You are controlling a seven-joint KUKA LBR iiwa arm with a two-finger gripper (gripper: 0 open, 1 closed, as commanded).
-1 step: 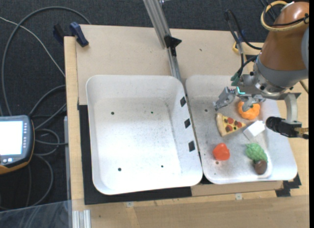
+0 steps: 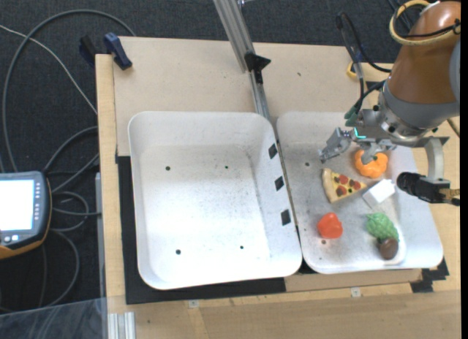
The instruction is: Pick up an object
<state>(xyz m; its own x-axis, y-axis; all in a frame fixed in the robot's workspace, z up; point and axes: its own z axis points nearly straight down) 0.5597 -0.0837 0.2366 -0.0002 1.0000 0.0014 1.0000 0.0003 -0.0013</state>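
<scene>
- Table [image 2: 183, 82]: light wood surface carrying two shallow white bins side by side.
- Left bin [image 2: 201, 199]: white, speckled with small dark marks.
- Right bin [image 2: 300, 184]: holds every candidate object, all grouped toward its right half.
- Orange toy fruit [image 2: 371, 164]: far side of the group, just under the wrist.
- Toy pizza slice [image 2: 341, 185]: lies flat, just beside the orange fruit.
- White block [image 2: 379, 192]: touching or nearly touching the slice's right end.
- Red toy pepper [image 2: 330, 226]: near the front, apart from the rest.
- Green-topped toy with a brown base [image 2: 383, 234]: front right corner.
- Gripper [image 2: 338, 144]: hovers above the right bin, just beyond the pizza slice; whether the jaws are open cannot be told, and no object is seen between them.
- Risk, judged: the slice lies flat, so a descent could slip over it; crowding by the fruit and block could cause a nudge or a double contact.
</scene>
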